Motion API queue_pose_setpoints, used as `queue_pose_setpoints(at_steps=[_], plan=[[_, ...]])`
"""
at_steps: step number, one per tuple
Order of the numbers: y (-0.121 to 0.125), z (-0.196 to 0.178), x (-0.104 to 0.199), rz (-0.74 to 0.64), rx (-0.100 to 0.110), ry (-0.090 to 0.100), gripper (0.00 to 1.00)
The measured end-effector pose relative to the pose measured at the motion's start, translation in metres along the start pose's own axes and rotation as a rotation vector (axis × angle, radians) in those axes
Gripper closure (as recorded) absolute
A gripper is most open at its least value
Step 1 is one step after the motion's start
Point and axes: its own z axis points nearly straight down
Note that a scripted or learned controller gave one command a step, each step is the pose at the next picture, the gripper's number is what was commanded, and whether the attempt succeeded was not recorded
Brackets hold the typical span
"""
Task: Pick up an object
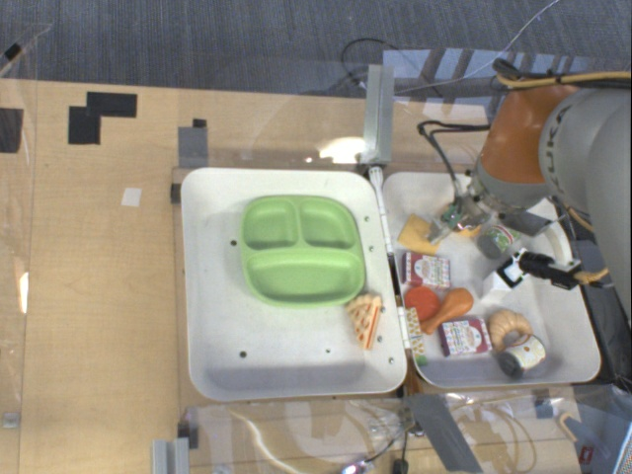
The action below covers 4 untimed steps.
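Observation:
My gripper (462,213) hangs low over the far part of the right bin (583,349), under the grey arm with its orange band (513,141). It is just right of a yellow cheese wedge (416,233) and left of a small round green-topped can (497,239). Nearer the front lie a red-and-white carton (427,269), a red tomato-like piece (422,302), an orange drumstick (455,304), a second red carton (464,336), a croissant (509,324) and a grey can (523,355). I see nothing lifted off the bin floor.
The left bin (212,354) holds a green divided plate (301,249) and a pizza slice (365,318) by its right wall. A metal divider (387,255) separates the bins. Cables run over the right bin's far edge. A black-and-white part (528,265) juts from the arm.

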Motion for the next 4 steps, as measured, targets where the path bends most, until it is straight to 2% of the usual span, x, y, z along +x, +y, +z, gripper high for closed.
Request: queue_pose_setpoints(at_steps=[1, 2, 3, 4], plan=[[0.002, 0.004, -0.072, 0.009, 0.006, 0.0, 1.0], [-0.017, 0.005, -0.108, -0.167, 0.006, 0.002, 1.0], [-0.02, -0.129, -0.07, -0.329, 0.006, 0.004, 1.0], [-0.064, -0.128, -0.011, -0.213, 0.009, 0.007, 1.0]])
